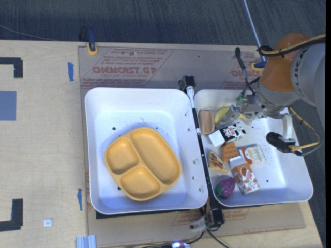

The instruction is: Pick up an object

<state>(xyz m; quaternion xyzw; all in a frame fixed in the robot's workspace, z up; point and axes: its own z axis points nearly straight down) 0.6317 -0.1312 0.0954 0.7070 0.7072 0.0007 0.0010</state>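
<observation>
The right bin (289, 190) holds several small items. A tan roll (206, 121) and a yellow banana-like piece (222, 115) lie at its far left. Nearer the front are a black-and-white box (233, 132), an orange block (229, 151), a white-and-orange packet (254, 154), a red-and-white carton (245, 177) and a purple fruit with green (225, 188). My gripper (240, 111) hangs low over the bin's far end, right beside the yellow piece and just above the black-and-white box. I see nothing held in it.
The left bin (103, 107) holds a yellow three-part plate (142, 163). A black clamp (186, 82) sits at the far end of the divider between the bins. The arm's cables and a black fitting (279, 141) hang over the right bin's right side.
</observation>
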